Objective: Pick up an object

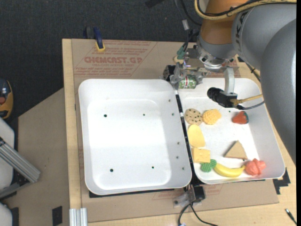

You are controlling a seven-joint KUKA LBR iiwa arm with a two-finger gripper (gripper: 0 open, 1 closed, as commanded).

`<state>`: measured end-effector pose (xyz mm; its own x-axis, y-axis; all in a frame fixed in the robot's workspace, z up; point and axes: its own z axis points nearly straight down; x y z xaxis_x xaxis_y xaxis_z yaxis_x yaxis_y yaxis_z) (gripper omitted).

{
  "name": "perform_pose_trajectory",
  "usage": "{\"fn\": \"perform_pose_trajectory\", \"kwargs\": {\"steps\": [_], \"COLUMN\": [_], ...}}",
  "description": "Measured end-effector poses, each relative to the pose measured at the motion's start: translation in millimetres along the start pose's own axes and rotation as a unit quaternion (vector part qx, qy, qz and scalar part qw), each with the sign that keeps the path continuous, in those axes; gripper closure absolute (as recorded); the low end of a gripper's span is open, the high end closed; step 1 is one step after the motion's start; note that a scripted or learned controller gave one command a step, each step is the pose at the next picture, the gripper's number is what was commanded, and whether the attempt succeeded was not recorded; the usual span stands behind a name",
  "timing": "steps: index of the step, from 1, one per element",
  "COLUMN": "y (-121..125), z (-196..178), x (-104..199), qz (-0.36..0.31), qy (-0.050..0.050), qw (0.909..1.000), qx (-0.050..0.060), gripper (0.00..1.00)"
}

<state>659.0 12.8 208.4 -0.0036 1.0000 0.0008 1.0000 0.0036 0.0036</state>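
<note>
Hovering at the right bin's 11 o'clock corner, your tool sits over a small green-banded can; fingers' state unclear, cannot tell. Centre on the can, drop straight, avoid the bin wall, close firmly.

Bins: two. Right bin contents: one cookie, one banana, two yellow blocks.

Both white bins look like smooth, slightly glossy plastic, sitting on matt brown cardboard. The banana looks like shiny plastic, and the arm has a satin grey finish.
</note>
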Motion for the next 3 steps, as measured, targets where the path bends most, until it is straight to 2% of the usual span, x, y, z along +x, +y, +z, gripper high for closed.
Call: {"fn": "perform_pose_trajectory", "kwargs": {"steps": [1, 2, 3], "y": [10, 8, -24], "z": [-208, -337, -328], "x": [43, 80, 19], "qz": [-0.001, -0.001, 0.005], "qy": [0.001, 0.001, -0.001], "qw": [1.0, 1.0, 1.0], "qx": [-0.009, -0.008, 0.003], "gripper": [1.0, 1.0, 1.0]}}
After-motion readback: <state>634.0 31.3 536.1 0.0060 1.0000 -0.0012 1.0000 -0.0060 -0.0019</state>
